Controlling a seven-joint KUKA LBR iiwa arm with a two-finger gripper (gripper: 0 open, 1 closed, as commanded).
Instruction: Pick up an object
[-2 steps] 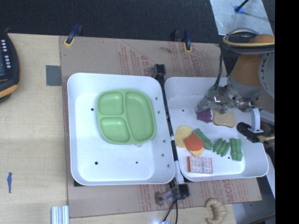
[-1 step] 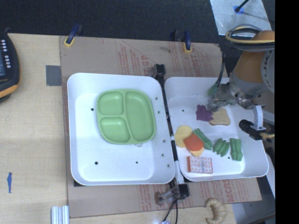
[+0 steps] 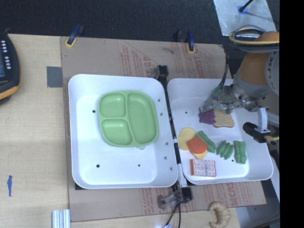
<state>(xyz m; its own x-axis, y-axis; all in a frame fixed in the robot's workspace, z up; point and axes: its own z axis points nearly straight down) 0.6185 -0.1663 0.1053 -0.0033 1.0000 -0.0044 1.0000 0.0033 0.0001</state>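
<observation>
A purple piece lies in the right bin, right of frame centre, touching a tan toast-shaped piece. The claw sits just above both; whether it is spread or pinching cannot be told. Green beans and an orange piece lie lower. The left bin holds a green divided plate.

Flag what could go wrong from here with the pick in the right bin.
1. The hand sits where a purple piece and a tan slice touch; it may catch both or neither.
2. Both lie flat on the right bin floor, so a grasp could slip off.
3. The rest of the food is clustered, so a retry risks nudging neighbours.
</observation>
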